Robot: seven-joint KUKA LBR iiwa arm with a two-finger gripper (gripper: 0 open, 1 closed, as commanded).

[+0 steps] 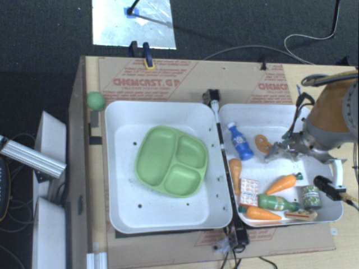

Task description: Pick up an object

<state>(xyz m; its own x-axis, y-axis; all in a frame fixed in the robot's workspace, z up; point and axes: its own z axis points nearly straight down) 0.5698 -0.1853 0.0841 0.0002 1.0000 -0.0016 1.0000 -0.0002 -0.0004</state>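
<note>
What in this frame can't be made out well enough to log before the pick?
- Claw, camera view: too small and blurred to tell whether it is open or shut.
- Arm: cut off by the right edge.
- Small can: label too small to read.
- Lower carrot: partly covered by the green bottle.
- Flat printed packet: print too blurred to read.

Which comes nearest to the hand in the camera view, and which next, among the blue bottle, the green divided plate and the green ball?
From the hand outward:
1. Blue bottle, in the right bin, just left of the hand.
2. Green divided plate, in the left bin.
3. Green ball, on the bench beyond the left bin's far corner.
</note>
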